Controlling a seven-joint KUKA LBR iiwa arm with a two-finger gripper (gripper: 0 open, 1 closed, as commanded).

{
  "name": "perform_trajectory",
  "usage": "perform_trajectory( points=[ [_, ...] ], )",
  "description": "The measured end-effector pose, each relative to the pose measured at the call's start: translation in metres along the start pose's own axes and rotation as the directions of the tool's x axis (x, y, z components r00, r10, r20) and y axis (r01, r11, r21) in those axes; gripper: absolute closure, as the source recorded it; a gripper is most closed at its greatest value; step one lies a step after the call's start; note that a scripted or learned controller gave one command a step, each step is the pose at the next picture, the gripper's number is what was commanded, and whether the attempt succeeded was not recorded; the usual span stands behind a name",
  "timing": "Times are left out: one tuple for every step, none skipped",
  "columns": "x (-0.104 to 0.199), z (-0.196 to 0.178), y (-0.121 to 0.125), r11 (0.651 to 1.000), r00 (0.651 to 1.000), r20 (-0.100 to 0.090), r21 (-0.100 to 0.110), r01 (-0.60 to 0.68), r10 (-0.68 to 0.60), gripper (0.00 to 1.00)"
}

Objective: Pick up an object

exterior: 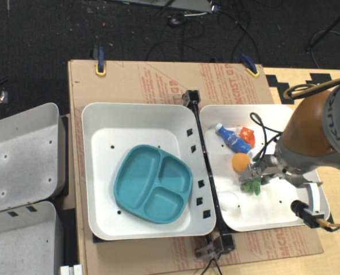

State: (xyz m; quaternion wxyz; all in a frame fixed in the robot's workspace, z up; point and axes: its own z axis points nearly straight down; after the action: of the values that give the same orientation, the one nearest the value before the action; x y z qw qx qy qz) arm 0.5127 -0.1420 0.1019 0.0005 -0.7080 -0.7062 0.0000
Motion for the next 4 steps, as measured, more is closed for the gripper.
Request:
perform_trajectory(
  points=[
    [-0.005,-0.061,0.005,1.000,1.000,0.002,-0.005,0.004,-0.004,1.00],
    [-0.009,-0.123,0.009,1.000,1.000,0.003,-0.006,0.005,-0.005,1.00],
    [-0.009,-0.175,0.011,1.000,1.000,0.002,-0.005,0.006,-0.006,1.00],
    [0.037,-0.177,0.036,1.000,1.000,0.001,-0.003,0.009,-0.009,1.00]
  ],
)
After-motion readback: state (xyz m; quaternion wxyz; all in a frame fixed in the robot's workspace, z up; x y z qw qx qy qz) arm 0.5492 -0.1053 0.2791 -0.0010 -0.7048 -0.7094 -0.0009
